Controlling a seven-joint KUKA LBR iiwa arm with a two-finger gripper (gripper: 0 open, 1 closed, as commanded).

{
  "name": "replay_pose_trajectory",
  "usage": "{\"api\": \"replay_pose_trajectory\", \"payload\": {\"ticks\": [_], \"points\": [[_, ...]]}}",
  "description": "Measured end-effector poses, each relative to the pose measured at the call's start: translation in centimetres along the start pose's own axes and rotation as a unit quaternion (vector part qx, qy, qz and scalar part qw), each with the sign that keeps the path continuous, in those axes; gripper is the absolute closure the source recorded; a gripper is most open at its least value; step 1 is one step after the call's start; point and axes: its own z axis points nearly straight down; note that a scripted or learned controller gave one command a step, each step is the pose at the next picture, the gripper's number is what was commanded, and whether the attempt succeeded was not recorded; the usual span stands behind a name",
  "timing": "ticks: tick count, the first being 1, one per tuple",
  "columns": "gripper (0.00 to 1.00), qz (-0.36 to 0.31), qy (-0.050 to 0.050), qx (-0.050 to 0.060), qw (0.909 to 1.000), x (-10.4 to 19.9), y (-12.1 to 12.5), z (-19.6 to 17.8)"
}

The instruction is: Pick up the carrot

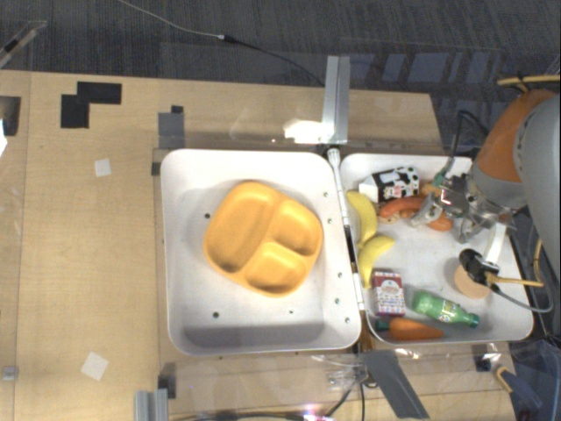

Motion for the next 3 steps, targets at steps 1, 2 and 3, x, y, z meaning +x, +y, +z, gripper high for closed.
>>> {"api": "replay_pose_trajectory", "payload": {"ticks": [1, 2, 3], "points": [[1.00, -0.005, 0.001, -0.002, 1.0000, 0.2, 0.2, -1.3], [1.00, 0.112, 0.000, -0.001, 0.9937, -2.2, -0.9, -11.0], [1.00, 0.192, 0.000, 0.000, 0.9814, -0.4, 4.9, -15.4]]}}
